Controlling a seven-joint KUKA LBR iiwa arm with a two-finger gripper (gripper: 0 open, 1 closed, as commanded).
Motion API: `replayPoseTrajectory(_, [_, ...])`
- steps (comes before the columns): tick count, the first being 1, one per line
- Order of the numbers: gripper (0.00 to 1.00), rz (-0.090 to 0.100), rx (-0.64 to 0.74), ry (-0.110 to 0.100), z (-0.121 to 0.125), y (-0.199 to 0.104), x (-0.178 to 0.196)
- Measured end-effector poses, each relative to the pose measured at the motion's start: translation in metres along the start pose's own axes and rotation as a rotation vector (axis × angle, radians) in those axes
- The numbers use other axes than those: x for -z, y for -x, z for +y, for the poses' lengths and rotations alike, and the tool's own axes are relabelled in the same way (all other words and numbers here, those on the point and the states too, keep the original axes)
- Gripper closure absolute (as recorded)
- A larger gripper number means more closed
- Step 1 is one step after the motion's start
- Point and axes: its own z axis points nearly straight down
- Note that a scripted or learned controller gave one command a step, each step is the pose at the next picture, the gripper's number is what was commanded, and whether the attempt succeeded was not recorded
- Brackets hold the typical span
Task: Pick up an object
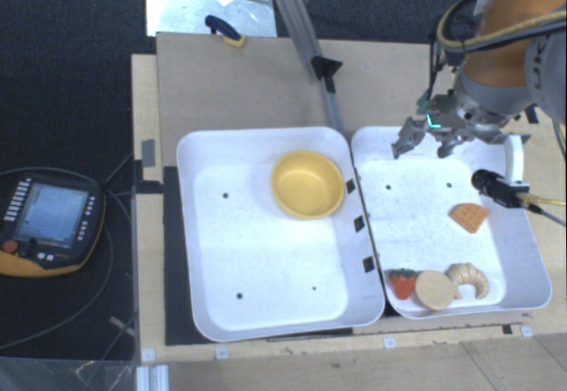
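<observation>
Yellow bowl (307, 183) was seen in the left bin (213, 292), well left of the gripper (431, 143). Gripper was hung over the back edge of the right bin (532, 283), fingers spread open, nothing between them. Waffle piece (468, 217) was noted near, in front and slightly right of it. Strawberry (403, 283), round disc (435, 289) and croissant (469, 278) were grouped further forward, at the bin's front edge.

Dark carpet floor (71, 43) surrounds a tan wooden bench (257, 88).
</observation>
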Motion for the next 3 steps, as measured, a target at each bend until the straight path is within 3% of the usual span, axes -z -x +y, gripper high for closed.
replayPoseTrajectory(1, [0.0,0.0,0.0,0.0,0.0,0.0,0.0])
replayPoseTrajectory(3, [0.0,0.0,-0.001,-0.005,0.0,0.002,-0.121])
